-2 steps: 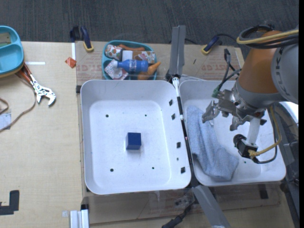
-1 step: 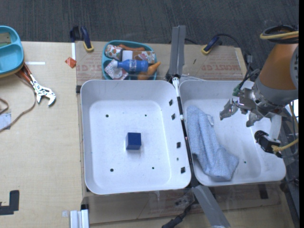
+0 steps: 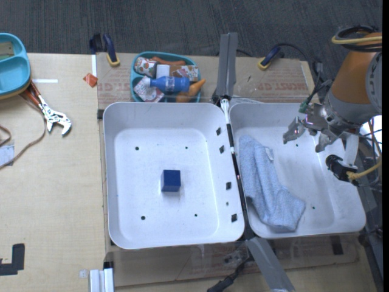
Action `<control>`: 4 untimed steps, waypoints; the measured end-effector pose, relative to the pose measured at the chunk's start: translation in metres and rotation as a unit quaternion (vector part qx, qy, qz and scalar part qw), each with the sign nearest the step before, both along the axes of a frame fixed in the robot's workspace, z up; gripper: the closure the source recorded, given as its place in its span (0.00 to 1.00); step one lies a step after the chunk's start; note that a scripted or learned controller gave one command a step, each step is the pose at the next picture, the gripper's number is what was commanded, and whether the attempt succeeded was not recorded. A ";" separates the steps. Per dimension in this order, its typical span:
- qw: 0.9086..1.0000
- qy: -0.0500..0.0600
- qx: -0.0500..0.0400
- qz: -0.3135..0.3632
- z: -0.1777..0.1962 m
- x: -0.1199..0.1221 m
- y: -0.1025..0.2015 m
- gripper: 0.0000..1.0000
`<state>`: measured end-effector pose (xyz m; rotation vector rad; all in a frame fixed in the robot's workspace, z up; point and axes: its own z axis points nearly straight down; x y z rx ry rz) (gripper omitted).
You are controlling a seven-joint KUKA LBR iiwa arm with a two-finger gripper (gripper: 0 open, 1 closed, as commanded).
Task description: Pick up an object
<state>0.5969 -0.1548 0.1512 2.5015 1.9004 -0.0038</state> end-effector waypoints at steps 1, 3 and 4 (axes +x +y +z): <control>0.999 0.000 0.000 -0.034 0.060 -0.014 -0.030 0.00; 0.995 0.001 0.000 -0.096 0.039 -0.012 -0.058 0.00; 0.999 -0.001 0.000 -0.039 0.134 0.020 -0.058 0.00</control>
